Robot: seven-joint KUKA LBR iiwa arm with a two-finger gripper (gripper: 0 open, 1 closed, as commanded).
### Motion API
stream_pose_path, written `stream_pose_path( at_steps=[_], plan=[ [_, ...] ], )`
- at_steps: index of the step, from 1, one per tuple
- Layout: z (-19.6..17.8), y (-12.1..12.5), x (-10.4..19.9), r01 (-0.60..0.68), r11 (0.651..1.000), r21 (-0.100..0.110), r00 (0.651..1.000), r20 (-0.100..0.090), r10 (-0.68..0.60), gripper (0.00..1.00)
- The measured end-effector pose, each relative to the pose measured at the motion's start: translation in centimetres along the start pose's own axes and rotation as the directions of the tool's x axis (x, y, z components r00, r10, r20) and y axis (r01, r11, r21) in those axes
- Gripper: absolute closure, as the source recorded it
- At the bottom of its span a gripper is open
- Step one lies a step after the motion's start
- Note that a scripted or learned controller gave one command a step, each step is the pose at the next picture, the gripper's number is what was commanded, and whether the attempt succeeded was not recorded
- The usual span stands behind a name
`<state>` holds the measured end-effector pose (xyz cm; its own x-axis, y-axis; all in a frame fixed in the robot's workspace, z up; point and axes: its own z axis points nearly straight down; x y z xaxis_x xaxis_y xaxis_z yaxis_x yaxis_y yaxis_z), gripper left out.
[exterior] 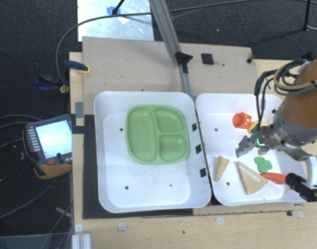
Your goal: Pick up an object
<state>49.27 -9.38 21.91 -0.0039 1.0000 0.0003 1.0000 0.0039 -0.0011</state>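
The right white bin [212, 113] holds several small toy foods. An orange piece [242, 120] lies near its back. A small tan wedge [221, 167] and a larger tan wedge [250, 178] lie near its front. A green piece [262, 164] and an orange carrot-like stick [274, 178] sit to their right. My gripper [247, 145] hangs over the middle of this bin, below the orange piece and above the tan wedges. Nothing is visibly held in it.
The left white bin [111, 191] holds a green divided plate [157, 134]. A grey pole [168, 30] slants in from the back toward the bins' divide. A tablet [49, 144] and cables lie off the bench to the left.
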Motion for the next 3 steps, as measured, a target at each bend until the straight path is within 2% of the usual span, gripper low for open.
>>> stream_pose_path(
  at_steps=[1,3],
  plan=[
    [-0.1,0.1,0.0,0.000,1.000,-0.002,1.000,0.000,0.000,0.00],
    [9.5,0.2,-0.9,-0.003,1.000,-0.001,1.000,0.000,0.003,0.00]
  ],
)
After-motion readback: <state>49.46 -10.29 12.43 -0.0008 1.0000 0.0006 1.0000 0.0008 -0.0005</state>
